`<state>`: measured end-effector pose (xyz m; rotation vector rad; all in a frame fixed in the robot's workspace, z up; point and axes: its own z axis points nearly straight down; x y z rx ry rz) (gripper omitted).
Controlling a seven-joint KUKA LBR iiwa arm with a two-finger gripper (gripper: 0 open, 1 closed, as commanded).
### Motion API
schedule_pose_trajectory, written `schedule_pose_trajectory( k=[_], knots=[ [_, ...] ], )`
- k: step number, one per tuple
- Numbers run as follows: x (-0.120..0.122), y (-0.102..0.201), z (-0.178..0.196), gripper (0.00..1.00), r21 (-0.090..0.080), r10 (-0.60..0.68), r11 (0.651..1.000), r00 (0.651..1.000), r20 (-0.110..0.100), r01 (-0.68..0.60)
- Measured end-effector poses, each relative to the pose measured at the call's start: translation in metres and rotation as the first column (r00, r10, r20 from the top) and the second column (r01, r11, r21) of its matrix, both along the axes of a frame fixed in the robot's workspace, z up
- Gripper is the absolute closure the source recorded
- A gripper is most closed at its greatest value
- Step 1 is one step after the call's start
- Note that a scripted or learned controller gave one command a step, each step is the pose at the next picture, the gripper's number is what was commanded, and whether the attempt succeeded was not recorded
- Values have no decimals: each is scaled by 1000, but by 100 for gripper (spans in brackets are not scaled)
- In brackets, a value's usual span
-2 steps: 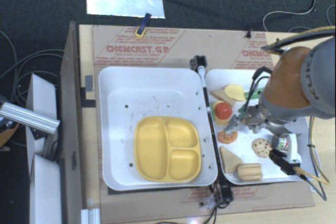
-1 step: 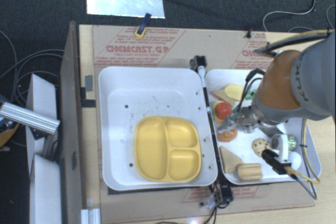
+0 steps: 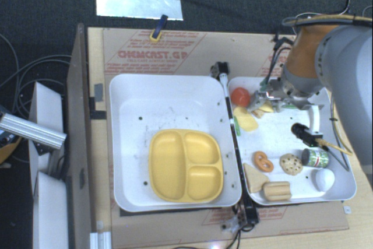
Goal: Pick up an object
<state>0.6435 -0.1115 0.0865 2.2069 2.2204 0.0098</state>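
Over in the right bin (image 3: 345,183) the gripper (image 3: 269,101) hovers low by the yellow fruit (image 3: 247,122) and red tomato (image 3: 240,97); can't tell its state. I'd drop straight onto one piece, since pretzel (image 3: 263,161), cookie (image 3: 290,164), can (image 3: 315,157) crowd nearby. Yellow tray (image 3: 186,165) sits in the left bin (image 3: 169,93).

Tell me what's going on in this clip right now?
The grey KUKA arm with the orange band reaches in from the right, its gripper low over the far end of the right white bin, by a round red toy and pale yellow pieces. No object can be seen held. A pretzel, cookie and green can lie nearer. The left white bin holds a yellow divided tray.
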Motion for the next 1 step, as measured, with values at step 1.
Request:
schedule_pose_trajectory(
  k=[1],
  knots=[
    [-6,1,8,100,5,0,1000,1000,-20,0]
  ],
)
